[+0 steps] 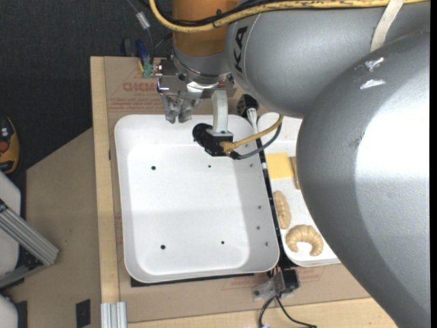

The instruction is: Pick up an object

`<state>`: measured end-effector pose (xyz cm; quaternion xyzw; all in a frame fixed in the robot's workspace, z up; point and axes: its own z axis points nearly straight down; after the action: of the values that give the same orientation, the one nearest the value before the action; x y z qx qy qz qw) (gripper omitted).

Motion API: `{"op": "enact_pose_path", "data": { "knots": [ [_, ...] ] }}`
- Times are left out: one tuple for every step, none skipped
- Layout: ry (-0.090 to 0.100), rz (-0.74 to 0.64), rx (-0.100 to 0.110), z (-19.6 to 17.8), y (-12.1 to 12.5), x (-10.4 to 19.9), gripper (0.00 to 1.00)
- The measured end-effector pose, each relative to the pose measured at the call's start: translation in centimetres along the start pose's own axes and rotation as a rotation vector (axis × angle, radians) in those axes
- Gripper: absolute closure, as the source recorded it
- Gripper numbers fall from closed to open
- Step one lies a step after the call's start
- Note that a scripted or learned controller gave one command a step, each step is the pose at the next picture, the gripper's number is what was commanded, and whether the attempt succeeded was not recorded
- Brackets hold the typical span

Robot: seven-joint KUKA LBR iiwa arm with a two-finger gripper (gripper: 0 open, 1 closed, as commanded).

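Observation:
My gripper [177, 110] hangs over the far edge of the left white bin [136, 203], near its back wall. No object is visible under it or against it. The objects lie in the right bin [321, 258], mostly hidden by the big grey arm: a yellow block [278, 164] at the bin's left side, a small pale pastry-like piece [281, 209] below it, and a tan croissant [305, 239] near the front. The gripper is well to the left of all of them, across the divider between the bins.
The bins stand on a brown board [102, 149] with dark floor to the left. The arm's grey body covers most of the right bin. A small black connector with a cable [287, 280] lies at the board's front edge.

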<state>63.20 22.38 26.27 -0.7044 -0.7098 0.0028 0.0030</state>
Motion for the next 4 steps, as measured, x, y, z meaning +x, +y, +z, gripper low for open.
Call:
{"op": "enact_pose_path", "data": {
  "knots": [
    [0.002, 0.006, -0.015, -6.7, 0.1, -1.2, 1.00],
    [-0.001, 0.005, -0.003, -5.5, -2.3, 0.2, 1.00],
    [0.003, 0.006, -0.019, -13.8, -1.8, 0.1, 1.00],
    [-0.001, 0.007, -0.003, -11.4, -5.2, 0.1, 1.00]
  ]
}}
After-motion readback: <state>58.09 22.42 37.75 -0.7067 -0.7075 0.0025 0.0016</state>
